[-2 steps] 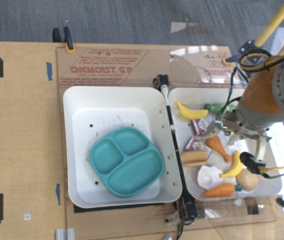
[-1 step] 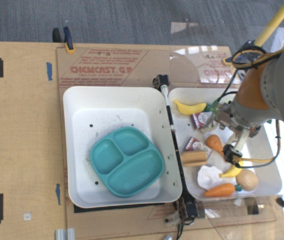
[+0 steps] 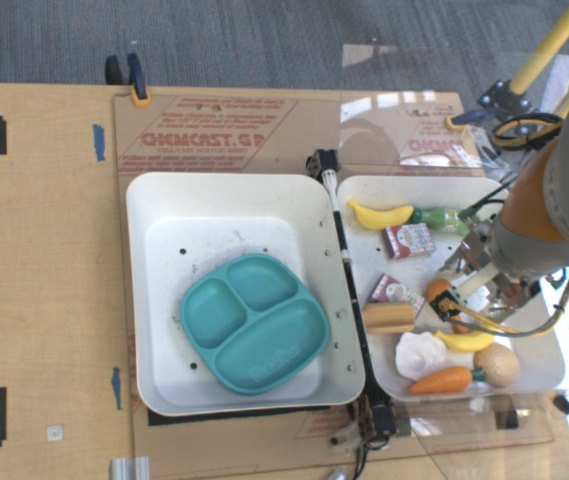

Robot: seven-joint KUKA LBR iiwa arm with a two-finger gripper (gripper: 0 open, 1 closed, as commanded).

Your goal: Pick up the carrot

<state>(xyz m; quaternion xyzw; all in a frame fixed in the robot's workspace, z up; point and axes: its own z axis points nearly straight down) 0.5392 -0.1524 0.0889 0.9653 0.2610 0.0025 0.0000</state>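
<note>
The left bin holds a teal three-compartment plate, lying toward its front right corner. In the right bin, a banana and a green bottle lie along the back edge, with a small red-and-white packet just in front. A bread roll lies near the left edge, a white lump toward the front, a tan ball at the front right.

We count two white bins, one teal divided plate, two bananas, one carrot, one green bottle and two small red-and-white cartons. We also count one bread roll, one white lump and one tan, potato-like ball.
</note>
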